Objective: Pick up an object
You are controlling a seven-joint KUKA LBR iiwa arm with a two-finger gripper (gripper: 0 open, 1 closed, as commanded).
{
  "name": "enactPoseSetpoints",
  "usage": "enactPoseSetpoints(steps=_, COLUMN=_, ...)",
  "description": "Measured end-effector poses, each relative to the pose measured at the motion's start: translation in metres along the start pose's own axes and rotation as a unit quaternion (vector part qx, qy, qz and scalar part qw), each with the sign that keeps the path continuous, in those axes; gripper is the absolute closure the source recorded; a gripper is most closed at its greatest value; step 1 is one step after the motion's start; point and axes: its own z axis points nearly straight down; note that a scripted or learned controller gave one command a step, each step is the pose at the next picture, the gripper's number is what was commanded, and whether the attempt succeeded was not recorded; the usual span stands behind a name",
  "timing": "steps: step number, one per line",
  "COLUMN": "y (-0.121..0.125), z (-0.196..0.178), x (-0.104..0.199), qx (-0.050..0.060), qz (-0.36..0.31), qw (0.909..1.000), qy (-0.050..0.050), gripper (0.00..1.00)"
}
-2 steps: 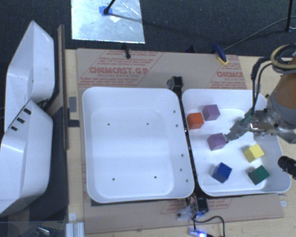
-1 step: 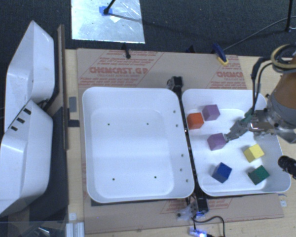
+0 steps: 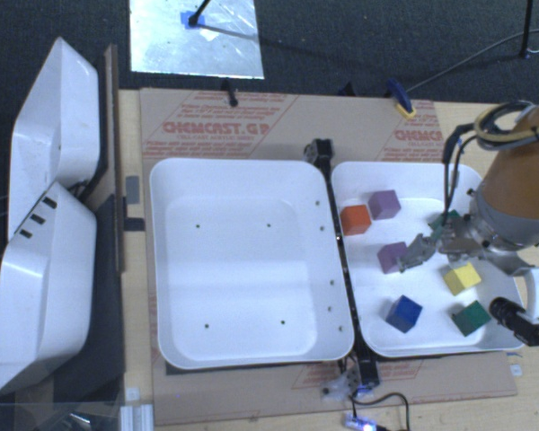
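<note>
Arm reaching in low; end effector (image 3: 417, 251) touching purple cube (image 3: 392, 256), grip state unclear.

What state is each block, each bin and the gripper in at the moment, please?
orange block: resting in the right bin, free.
upper purple block: resting, free.
lower purple block: resting, gripper beside it.
yellow block: resting, free.
blue block: resting, free.
green block: resting, free.
left bin: holds no blocks.

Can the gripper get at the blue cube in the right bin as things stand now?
Probably yes. The blue cube lies apart from the other blocks, nothing on top of it, and the gripper hangs just above and behind it.
</note>
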Motion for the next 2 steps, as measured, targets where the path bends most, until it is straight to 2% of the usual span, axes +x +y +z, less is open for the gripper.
enactPoseSetpoints(steps=1, y=0.002, z=0.042, x=0.002, qx=0.0, qz=0.0, qw=1.0, qy=0.0, gripper=0.0)
enactPoseSetpoints(steps=2, y=-0.003, z=0.1, x=0.009, qx=0.0, qz=0.0, qw=1.0, qy=0.0, gripper=0.0)
